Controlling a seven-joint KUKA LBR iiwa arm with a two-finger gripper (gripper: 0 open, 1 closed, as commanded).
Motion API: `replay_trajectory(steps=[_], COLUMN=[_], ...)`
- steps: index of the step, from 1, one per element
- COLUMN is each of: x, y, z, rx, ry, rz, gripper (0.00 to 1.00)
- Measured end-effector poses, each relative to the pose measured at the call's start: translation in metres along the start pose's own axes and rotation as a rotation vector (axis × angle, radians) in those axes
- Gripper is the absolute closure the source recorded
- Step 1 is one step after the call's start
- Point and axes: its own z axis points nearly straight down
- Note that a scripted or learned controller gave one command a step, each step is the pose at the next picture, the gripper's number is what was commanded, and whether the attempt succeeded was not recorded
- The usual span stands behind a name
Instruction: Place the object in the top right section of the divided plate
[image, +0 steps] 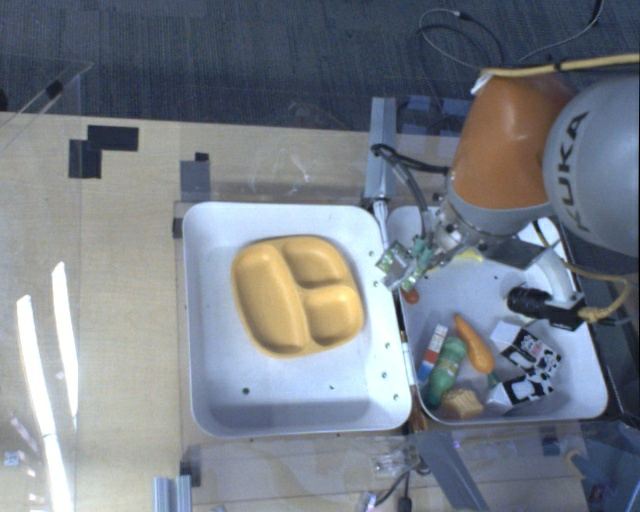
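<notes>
We find the gripper (404, 268) above the rim between the bins; we cannot tell its grasp state. The yellow divided plate (297, 294) lies in the left bin (215, 390).

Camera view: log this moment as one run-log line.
arm over right bin's top-left corner | claw near bin divider | plate in left bin | carrot, bottle in right bin
</notes>
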Motion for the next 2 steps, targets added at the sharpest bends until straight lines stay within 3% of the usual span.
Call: replay_trajectory(steps=[1, 2], x=[0.0526, 0.0521], y=[0.0214, 0.0212], z=[0.0379, 0.0377], rx=[0.002, 0.002], ry=[0.003, 0.003], rz=[-0.137, -0.136], gripper=[1.00, 0.00])
